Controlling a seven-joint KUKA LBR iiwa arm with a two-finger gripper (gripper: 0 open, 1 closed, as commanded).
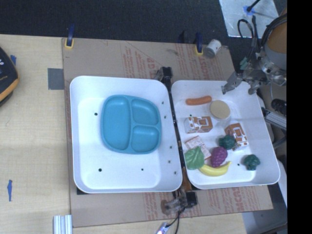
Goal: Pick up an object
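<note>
My gripper [241, 87] hangs over the far right corner of the right bin [265, 179], its two dark fingers spread open with nothing between them. Below and left of it in that bin lie an orange-red sausage [198, 101] and a tan round disc [220, 109]. Further forward are two brown-and-white waffle pieces [198, 124] [237, 133], a pink card [197, 143], a green leaf [193, 159], purple grapes [218, 156], a yellow banana [214, 170] and two dark green broccoli pieces [226, 142] [251, 162].
The left bin [83, 174] holds a blue divided plate [130, 124]. Both bins rest on a cardboard sheet [122, 57] held by clamps. A yellow-and-black device [6, 77] sits at the bench's left edge. Grey arm parts and cables crowd the upper right.
</note>
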